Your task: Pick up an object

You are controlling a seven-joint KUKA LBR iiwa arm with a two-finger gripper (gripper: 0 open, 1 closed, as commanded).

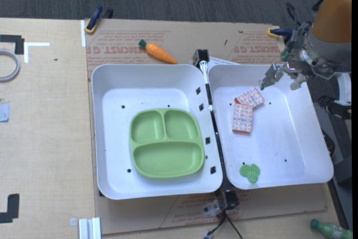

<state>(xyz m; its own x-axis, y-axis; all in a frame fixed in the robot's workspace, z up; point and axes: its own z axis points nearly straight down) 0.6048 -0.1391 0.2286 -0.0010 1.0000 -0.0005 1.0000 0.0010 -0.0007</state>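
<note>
Closest to me in the right bin (291,170) there's a little green toy (250,172), looks like broccoli or something leafy, sitting near the front edge. Further in, two small red-and-white packets: one box (242,118) lying flat, and a second packet (249,98) touching its far end, tilted a bit. The gripper (284,76) hangs over the far right corner of that bin, up and to the right of the packets, near them but clearly apart, nothing between its fingers. They look spread open, though the tips are thin and kinda hard to read. The arm's orange band (334,3) is cut off by the frame edge. Left bin (106,120) has a green divided plate (166,143) in the middle. Beyond the bins, a toy carrot (158,51) lies on the cardboard.
</note>
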